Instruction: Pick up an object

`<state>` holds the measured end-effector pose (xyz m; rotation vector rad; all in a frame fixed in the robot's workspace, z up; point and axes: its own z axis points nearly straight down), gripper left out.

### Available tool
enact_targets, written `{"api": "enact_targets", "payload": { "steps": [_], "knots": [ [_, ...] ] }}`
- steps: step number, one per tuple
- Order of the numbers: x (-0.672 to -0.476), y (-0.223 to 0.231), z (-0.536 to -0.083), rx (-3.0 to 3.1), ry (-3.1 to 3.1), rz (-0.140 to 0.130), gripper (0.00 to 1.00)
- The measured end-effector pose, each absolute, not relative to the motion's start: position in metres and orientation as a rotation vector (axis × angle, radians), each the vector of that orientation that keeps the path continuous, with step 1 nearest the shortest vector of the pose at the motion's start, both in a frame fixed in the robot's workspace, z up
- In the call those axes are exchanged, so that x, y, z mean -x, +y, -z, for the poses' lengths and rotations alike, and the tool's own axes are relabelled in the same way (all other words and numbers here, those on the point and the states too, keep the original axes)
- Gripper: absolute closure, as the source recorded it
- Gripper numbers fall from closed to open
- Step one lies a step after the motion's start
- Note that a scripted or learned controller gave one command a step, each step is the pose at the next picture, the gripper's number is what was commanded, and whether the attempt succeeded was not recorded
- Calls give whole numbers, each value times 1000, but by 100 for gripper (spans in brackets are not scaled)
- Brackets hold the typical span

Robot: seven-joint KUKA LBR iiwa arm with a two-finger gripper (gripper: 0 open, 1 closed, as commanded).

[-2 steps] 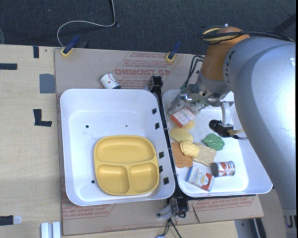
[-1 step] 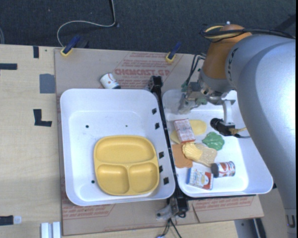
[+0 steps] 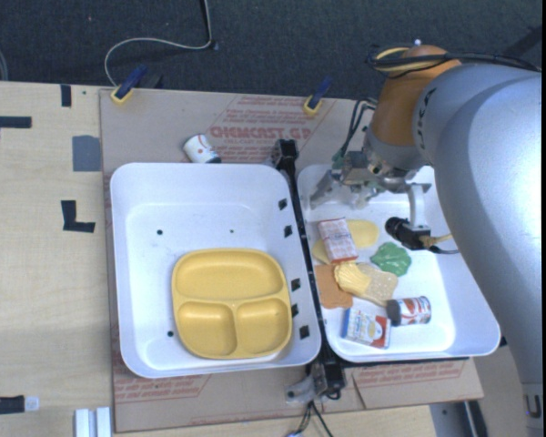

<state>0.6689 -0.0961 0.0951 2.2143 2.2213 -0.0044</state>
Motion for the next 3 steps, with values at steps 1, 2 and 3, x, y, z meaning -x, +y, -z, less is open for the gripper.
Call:
{"api": "enact_targets", "payload": {
  "steps": [1, 2, 3],
  "knots": [
    [-626, -94, -93, -2220, 2221, 2, 0],
    [-626, -94, -89, -2212, 2217, -8, 0],
    [-627, -94, -89, -2210, 2217, -10, 0]
  ]
}}
